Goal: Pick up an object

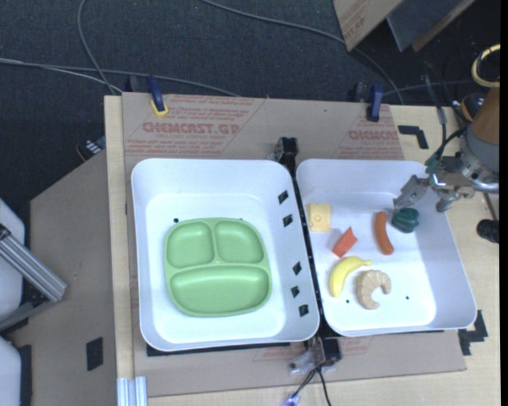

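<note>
Bench (pixel 198 127), brown protective sheet on top; two white bins side by side: left bin (pixel 147 238), right bin (pixel 444 285).

Dark carpet around my surface

Grey cables (pixel 95 47) trail over the carpet (pixel 48 119); cardboard boxes (pixel 373 20) sit at the top, and clamps (pixel 158 101) pin the board.

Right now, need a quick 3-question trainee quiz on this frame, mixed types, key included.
1. True or false: the green divided plate lies in the left bin.
2. Which item lies nearest the gripper? A) banana B) dark green object C) yellow cheese block
3. Fill in: the croissant lies just right of the ____.

Key: 1 true. 2 B. 3 banana.
</note>
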